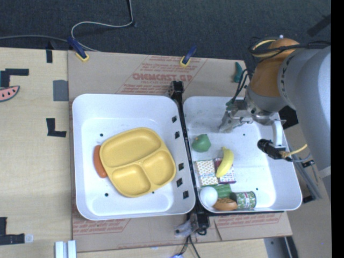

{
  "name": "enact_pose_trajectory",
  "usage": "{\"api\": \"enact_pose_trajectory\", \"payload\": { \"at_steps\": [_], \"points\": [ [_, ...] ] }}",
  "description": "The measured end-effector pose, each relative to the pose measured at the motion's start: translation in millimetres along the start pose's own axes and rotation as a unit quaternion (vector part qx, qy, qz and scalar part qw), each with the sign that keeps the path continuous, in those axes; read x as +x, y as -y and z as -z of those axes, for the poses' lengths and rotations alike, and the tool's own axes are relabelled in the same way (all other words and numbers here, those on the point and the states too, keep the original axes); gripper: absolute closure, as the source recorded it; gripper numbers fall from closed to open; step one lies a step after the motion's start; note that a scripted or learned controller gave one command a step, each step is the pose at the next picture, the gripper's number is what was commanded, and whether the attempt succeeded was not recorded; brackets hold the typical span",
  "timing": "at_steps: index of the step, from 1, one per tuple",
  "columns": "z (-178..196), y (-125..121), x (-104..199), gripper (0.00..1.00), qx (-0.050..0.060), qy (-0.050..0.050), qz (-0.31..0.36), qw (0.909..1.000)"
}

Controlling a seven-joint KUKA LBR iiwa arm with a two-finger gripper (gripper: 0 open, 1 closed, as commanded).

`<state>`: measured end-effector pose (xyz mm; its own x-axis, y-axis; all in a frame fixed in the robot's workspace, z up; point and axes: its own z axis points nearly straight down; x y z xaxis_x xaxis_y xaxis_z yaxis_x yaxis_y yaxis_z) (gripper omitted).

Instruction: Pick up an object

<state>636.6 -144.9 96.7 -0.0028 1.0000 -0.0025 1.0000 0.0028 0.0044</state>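
Observation:
My gripper (pixel 230 124) hangs over the back of the right bin (pixel 279 181), its two fingers apart and nothing between them. A green rounded toy (pixel 201 142) lies just to its front left. A yellow banana (pixel 224 163) lies in front of it, partly on a patterned flat box (pixel 206 172). In the near corner sit a white ball (pixel 208 196), a burger-like toy (pixel 226 203), a small can (pixel 245 200) and a dark green piece (pixel 223 190).
The left bin (pixel 86 117) holds a yellow divided plate (pixel 138 161) with an orange-red object (pixel 99 162) poking out under its left edge. A black divider (pixel 181 144) joins the bins. The grey arm (pixel 301 90) covers the right bin's far right side.

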Motion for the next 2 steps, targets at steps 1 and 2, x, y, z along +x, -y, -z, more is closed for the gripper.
{"api": "enact_pose_trajectory", "payload": {
  "at_steps": [1, 2],
  "points": [
    [0.0, 0.0, 0.0, 0.0, 0.0, 0.0, 0.0, 1.0],
    [9.5, -0.1, 0.5, 1.0, 0.0, -0.001, 0.0, 1.0]
  ]
}}
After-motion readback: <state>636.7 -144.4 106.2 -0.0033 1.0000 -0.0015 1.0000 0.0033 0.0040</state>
